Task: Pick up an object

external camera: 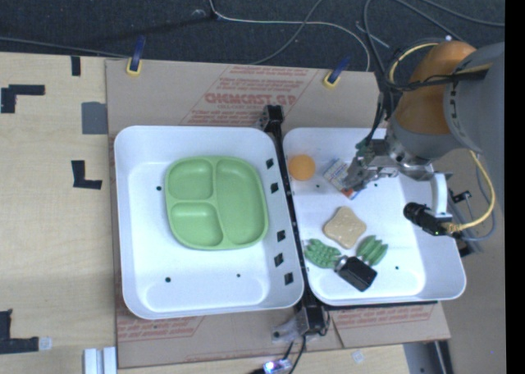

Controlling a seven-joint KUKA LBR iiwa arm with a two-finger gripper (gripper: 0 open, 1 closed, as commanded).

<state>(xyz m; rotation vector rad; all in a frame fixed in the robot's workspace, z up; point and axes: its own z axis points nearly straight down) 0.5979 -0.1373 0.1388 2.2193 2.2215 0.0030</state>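
While nothing looks lifted yet, a small grey-and-red packet (338,174) lies at the back of the right bin (443,282), just under the claw (361,174), whose opening I cannot tell. Near it sit an orange ball (302,167), a tan sponge (344,227) and green pods (371,248). Grasp and lift remain.

Left bin (135,200): holds a green divided plate (217,202), centre left of the frame
Right bin (426,274): orange ball (302,167) at its upper left; tan sponge-like block (344,227) in the middle; green pea pods (328,253) and a black block (357,272) at the lower edge
Hand (361,171): low over the right bin's upper part, beside a small blue-and-white packet (335,172)
Worktop (49,225): wooden, with black tape marks at frame left
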